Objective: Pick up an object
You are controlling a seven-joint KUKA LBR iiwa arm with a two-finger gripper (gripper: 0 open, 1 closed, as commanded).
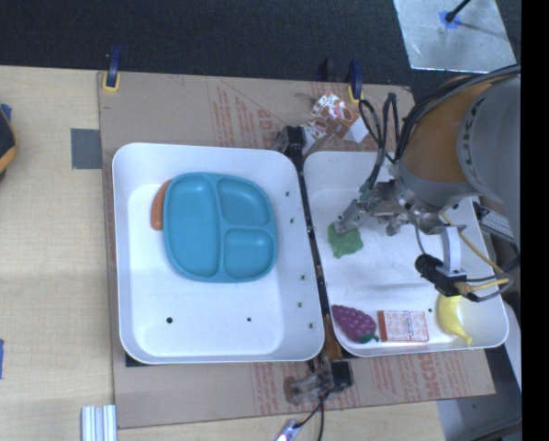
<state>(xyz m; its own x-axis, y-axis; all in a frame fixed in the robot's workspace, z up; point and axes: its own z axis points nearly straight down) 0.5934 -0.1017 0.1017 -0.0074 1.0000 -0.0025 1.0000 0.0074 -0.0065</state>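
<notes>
Camera view — green toy near right bin's left wall

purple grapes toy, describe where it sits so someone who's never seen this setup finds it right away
Look at the right-hand white bin, the one the arm reaches into, and follow its near edge to the corner beside the left bin. The purple grapes lie there, just left of a small red and white box. It is the only dark purple, bumpy cluster; the banana is yellow and the leafy piece green.
</notes>
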